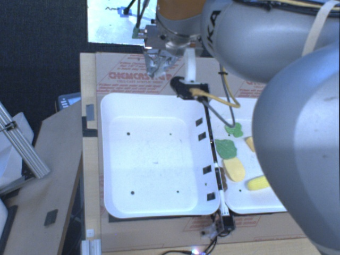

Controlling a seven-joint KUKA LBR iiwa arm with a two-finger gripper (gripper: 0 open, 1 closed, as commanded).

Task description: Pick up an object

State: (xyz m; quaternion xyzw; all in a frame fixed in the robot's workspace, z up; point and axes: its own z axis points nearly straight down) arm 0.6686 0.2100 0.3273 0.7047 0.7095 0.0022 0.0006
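Note:
My gripper (pixel 157 68) hangs high above the back edge of the left bin (pixel 114 108), with nothing visibly between its fingers. In the right bin (pixel 249 206), near the divider, lie a green piece (pixel 227 148) with a smaller green bit (pixel 234 129) behind it. In front of the green piece sits a pale yellow oval (pixel 234 169), and a brighter yellow piece (pixel 258 183) lies to its right. Another yellow scrap (pixel 249 143) peeks out beside the arm. The arm's grey bulk hides most of the right bin.
Cardboard with red lettering (pixel 125 73) lies under and behind the bins. Black clips (pixel 204 153) run along the divider between them. An aluminium rail (pixel 21 145) leans at the far left, off the bench.

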